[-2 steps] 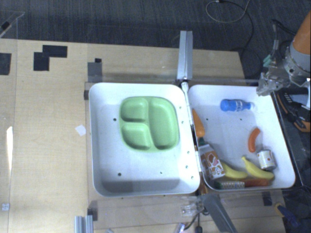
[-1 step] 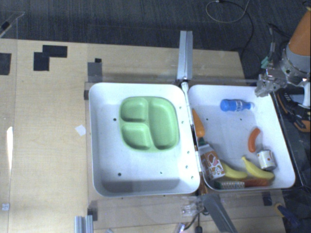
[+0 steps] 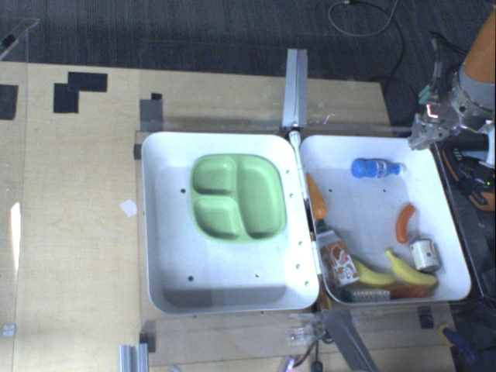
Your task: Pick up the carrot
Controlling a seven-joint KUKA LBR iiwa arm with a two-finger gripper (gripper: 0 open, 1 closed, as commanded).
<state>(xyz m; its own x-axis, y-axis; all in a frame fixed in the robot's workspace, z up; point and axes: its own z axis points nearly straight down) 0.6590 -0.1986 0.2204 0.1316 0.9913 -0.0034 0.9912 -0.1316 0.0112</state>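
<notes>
Nothing has been grasped: the carrot (image 3: 316,198) lies against the right bin's (image 3: 449,231) left wall, well apart from the gripper (image 3: 431,130), whose jaws' state cannot be told

Arm (image 3: 474,76) poised at right edge, wrist angled down.

A pale wooden bench (image 3: 77,231) bears two shallow white bins, left (image 3: 163,231) and right (image 3: 446,208), touching side by side
</notes>
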